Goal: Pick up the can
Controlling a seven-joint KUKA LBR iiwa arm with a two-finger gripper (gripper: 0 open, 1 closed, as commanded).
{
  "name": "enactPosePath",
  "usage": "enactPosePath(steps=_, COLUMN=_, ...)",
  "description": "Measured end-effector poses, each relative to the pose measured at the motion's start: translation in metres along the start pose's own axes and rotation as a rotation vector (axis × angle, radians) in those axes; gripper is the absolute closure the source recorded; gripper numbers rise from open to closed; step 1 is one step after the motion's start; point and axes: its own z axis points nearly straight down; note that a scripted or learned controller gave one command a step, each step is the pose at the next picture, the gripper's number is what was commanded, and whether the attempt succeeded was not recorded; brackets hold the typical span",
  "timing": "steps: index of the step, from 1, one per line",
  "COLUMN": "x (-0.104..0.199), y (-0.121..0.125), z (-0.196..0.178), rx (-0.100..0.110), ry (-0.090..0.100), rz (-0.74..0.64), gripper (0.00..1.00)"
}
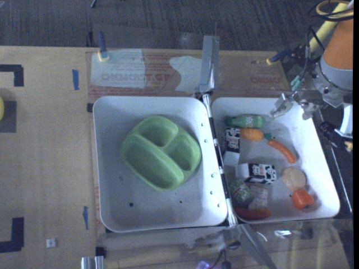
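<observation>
Above the right bin's [328,167] far corner the hand [291,106] hangs open and empty, so it should travel to the can [242,193] at the near-left, descending squarely among crowded neighbours.

You had two bins side by side on the bench [45,167]. The left bin [112,206] held a plate [161,151] at its middle. The right bin [320,144] held the rest: a bottle [244,120] at the back, two cartons [232,139] below it, the can [241,193] toward the front left corner.
</observation>
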Motion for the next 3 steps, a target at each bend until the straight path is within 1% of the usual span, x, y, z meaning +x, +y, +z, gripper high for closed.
enactPosePath(steps=1, x=0.037, y=0.034, z=0.133, rx=0.003, ry=0.000, rz=0.172, gripper=0.00)
enactPosePath(steps=2, x=-0.021, y=0.044, z=0.104, rx=0.028, ry=-0.004, rz=0.590, gripper=0.00)
enactPosePath(steps=3, x=-0.017, y=0.047, z=0.094, rx=0.018, ry=-0.003, rz=0.585, gripper=1.00)
